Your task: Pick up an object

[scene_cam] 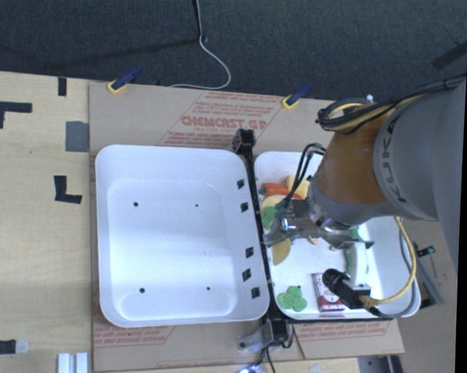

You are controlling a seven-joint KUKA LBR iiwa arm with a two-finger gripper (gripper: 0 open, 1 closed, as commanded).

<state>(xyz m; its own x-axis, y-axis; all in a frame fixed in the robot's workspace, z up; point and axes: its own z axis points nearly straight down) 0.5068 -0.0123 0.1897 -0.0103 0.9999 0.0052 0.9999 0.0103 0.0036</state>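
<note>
Where the arm (389, 158) reaches in from your right, you see its grey body and orange band hanging over the right bin (398, 301), hiding most of what lies inside. The pincer (282, 232) sits low at the bin's left side, close to the black divider (253, 221) between the two bins; its tips are buried among the things there, so you cannot tell whether it is released or clenched, or whether anything is in it. Just above it you can make out an orange piece (275, 189) and something green (269, 213), with a pale yellow thing (281, 252) just below. Toward the near edge of the same bin lie a green leafy-shaped toy (293, 299) and, beside it, a small red and white box (327, 293). The left bin (170, 233) lies next to it on the cardboard sheet (213, 123) covering the surface (30, 235). A white cable (212, 61) trails across the dark floor beyond.
</note>
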